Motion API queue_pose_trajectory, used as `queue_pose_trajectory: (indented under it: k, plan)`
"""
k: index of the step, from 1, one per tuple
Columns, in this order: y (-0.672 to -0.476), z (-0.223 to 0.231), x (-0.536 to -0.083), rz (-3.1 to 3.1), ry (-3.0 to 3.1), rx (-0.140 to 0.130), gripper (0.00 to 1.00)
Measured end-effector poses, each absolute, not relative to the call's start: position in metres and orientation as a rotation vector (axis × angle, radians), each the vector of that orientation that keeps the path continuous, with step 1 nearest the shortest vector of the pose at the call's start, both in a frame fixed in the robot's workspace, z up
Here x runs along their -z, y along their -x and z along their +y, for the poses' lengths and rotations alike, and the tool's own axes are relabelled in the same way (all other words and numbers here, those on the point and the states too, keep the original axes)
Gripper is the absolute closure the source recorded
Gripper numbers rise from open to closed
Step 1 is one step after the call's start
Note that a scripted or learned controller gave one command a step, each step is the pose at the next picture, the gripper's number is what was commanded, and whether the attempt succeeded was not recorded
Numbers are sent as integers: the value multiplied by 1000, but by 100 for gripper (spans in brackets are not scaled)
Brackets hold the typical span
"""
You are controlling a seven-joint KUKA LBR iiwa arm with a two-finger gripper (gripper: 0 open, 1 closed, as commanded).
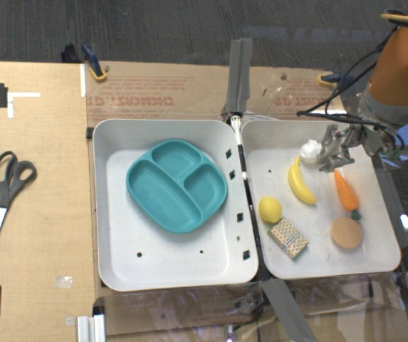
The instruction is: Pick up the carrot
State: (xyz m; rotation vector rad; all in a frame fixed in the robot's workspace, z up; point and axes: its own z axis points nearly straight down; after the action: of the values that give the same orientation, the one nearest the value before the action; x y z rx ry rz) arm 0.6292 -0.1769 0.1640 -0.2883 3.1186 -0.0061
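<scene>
Orange carrot [345,191] just below the fingers [334,155], their spread impossible to tell, nothing visibly held.

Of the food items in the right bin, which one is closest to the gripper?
The carrot: its top end lies just below the gripper. The banana lies further left; the lemon sits farther off.

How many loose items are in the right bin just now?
6: a banana, lemon, carrot, patterned block, tan round piece, and a white lump by the hand, which may hide more.
</scene>
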Motion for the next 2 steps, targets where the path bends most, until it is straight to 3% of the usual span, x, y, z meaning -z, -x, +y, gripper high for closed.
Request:
queue_pose_trajectory:
  k: [1,2]
  plan:
    - [-585,-149,-265,3125,263,3,100]
    - [-553,-129,-257,2961,1041,-1,100]
